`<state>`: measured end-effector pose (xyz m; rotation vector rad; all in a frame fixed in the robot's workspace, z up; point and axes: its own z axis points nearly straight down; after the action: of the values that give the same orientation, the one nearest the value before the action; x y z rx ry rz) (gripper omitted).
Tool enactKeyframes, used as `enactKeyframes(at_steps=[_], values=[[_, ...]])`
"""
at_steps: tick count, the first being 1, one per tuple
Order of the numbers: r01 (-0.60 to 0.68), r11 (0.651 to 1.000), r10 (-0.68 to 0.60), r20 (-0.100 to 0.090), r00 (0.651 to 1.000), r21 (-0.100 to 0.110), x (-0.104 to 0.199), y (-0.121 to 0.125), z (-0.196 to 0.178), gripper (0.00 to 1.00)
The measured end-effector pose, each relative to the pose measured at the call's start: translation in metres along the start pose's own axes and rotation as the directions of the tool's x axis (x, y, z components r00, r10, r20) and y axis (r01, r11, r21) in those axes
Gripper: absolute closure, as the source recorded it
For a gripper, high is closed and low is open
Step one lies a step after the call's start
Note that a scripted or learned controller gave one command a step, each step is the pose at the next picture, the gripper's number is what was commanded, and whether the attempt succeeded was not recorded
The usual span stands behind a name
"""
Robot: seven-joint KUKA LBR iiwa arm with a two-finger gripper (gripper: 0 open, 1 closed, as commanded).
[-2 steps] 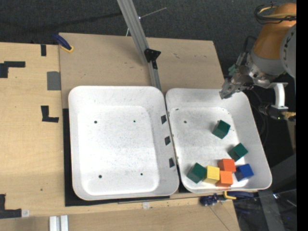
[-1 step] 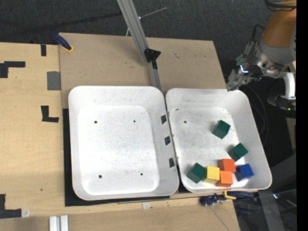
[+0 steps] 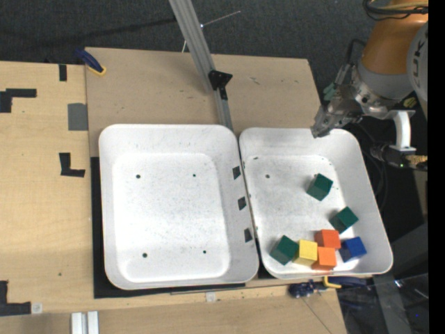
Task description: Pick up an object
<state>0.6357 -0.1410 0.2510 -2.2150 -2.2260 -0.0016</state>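
Seven blocks lie in the right bin (image 3: 361,160), all well below-left of the claw (image 3: 324,126), nearest a green cube (image 3: 320,186). Claw hovers at bin's far rim, opening can't be told. Nothing grasped; pick not started.

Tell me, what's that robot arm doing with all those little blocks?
The robot arm's gripper hangs over the far rim of the right bin, holding nothing that can be seen. Its job is to pick something up. The blocks lie in that bin: a green block alone in the middle, and the rest crowded in the near corner, including a yellow block and a blue block.
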Motion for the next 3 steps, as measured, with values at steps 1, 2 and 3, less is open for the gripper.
enactKeyframes(at_steps=[1,2,3], values=[[0.000,1.000,0.000,0.000,1.000,0.003,0.040,-0.020,0.004,1.00],[0.000,1.000,0.000,0.000,1.000,0.002,0.084,-0.040,-0.001,1.00],[0.001,1.000,-0.001,0.000,1.000,0.004,0.134,-0.059,0.014,1.00]])
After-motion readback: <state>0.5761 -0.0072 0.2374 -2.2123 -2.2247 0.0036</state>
